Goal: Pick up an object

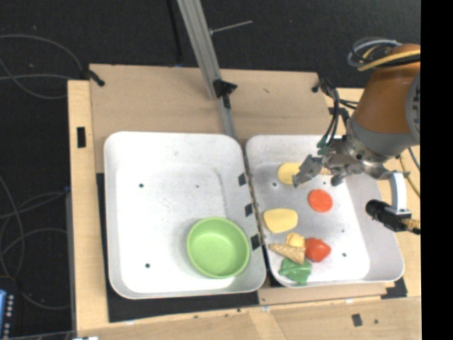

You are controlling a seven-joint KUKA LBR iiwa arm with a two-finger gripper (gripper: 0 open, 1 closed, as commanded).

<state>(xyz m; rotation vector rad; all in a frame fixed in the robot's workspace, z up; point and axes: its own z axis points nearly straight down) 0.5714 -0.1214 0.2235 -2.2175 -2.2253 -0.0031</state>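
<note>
My gripper [323, 173] hangs over the upper part of the right bin [375, 253], open, with nothing between its fingers. A small yellow piece [287, 173] lies just left of its left finger [307, 170]. An orange-red round object [320, 201] sits just below the gripper. Further down lie a larger yellow lump [280, 220], a red pepper-like piece [318, 249], a tan cone [286, 251], a small yellow block [295, 240] and a green piece [295, 271].
The left bin [141, 168] holds a green bowl [218, 247] near its lower right corner. A metal pole [202, 41] slants up from between the bins. A black fitting [386, 214] juts out on the arm's right side over the right bin's edge.
</note>
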